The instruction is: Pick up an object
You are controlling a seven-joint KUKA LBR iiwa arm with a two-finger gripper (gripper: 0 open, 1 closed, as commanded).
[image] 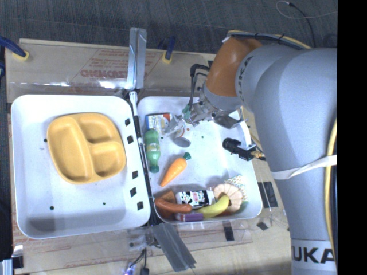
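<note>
Nearest the camera, along the right bin's (252,208) front wall, lie a hot dog (171,205), a small milk carton (192,197), a banana (218,207) and a frilled shell-like toy (234,189). Mid-bin rest a carrot (174,171) and an upright green bottle (152,148). Farther back, the gripper (182,119) hovers low beside a small carton (158,121); whether its jaws are apart cannot be told. It appears to be approaching a pick, nothing grasped. Next it likely must descend and close. The left bin (28,171) holds a yellow divided tray (86,146).
</note>
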